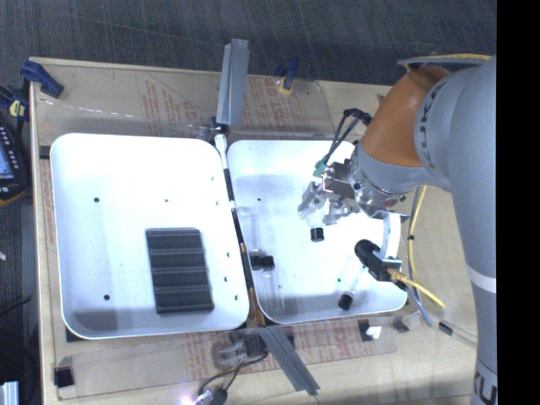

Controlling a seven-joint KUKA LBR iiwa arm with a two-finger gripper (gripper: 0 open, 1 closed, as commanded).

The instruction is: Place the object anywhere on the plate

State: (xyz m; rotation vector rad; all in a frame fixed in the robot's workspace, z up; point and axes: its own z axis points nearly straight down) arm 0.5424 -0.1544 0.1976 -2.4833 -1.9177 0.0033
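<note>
The grey arm with its orange band reaches in from the right and holds its silvery two-finger gripper (325,211) over the upper middle of the right-hand shallow white bin (278,163). The metal parts of the gripper blur together from this height, so I cannot tell how wide it stands, and nothing can be seen gripped in it.

A small black block (317,234) lies on the floor of the right bin just below the gripper's tip in the view. It is very close to the tip, perhaps touching it, though the slant makes that hard to judge. Two more small black pieces are in the same bin. One (261,261) sits against the left wall, near the divide between the bins. The other (345,301) lies near the front edge, well apart from the gripper.

The dark grey ribbed rectangular plate (179,270) lies flat in the front middle of the left-hand white bin (84,167), well apart from the block and the gripper, with the bin walls between them. Nothing rests on the plate.

A grey metal bar (232,83) stands at the far end of the divide. A blue clamp (40,78) grips the wooden bench (126,91) at its far left corner.
</note>
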